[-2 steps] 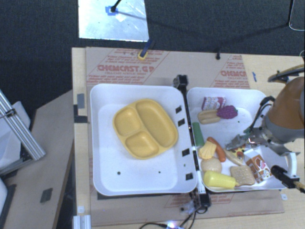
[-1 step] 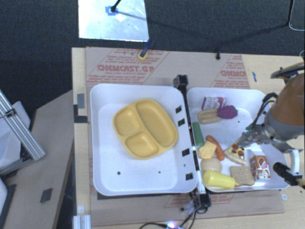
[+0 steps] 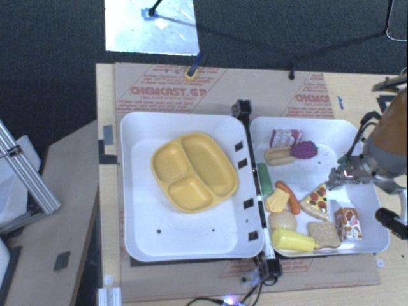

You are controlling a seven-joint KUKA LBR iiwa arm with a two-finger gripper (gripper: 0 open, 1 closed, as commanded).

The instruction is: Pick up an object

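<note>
The right bin (image 3: 347, 127) holds several toy foods: a pink and white box (image 3: 285, 137), a hot dog bun (image 3: 278, 156), purple grapes (image 3: 305, 150), a green stick (image 3: 262, 176), an orange carrot (image 3: 289, 196), a pizza slice (image 3: 315, 203), a slice of toast (image 3: 323, 233), a yellow piece (image 3: 292, 240) and a brown carton (image 3: 347, 224). My gripper (image 3: 339, 176) hangs over the right side of this bin, just above and to the right of the pizza slice. Nothing shows as held in it.
The left bin (image 3: 140, 171) carries a yellow divided plate (image 3: 193, 171). A black divider with clips (image 3: 248, 171) runs between the bins. A shiny metal sheet (image 3: 152, 18) lies beyond the bench at the top.
</note>
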